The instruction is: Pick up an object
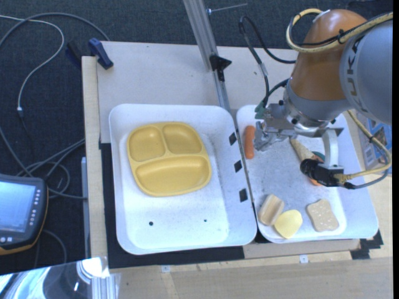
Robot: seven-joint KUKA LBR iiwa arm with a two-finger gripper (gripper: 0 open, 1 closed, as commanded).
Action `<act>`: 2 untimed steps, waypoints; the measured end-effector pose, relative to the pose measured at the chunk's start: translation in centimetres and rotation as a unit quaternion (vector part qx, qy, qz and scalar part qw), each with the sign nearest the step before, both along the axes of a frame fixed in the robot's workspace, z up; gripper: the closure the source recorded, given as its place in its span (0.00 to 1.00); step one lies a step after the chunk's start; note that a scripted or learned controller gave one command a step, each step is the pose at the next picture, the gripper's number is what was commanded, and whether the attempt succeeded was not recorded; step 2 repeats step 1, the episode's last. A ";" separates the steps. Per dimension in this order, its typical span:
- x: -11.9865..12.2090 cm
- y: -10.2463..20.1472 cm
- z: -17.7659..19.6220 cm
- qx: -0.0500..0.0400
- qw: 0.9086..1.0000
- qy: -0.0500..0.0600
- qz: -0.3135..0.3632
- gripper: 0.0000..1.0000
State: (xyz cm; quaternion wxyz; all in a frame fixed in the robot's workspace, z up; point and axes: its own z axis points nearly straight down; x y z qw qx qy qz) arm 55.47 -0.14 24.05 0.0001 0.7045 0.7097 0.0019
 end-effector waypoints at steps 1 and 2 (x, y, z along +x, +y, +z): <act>1.7 6.2 -0.6 0.000 1.000 0.001 0.000 1.00; 1.7 6.2 -0.6 0.000 1.000 0.001 0.000 1.00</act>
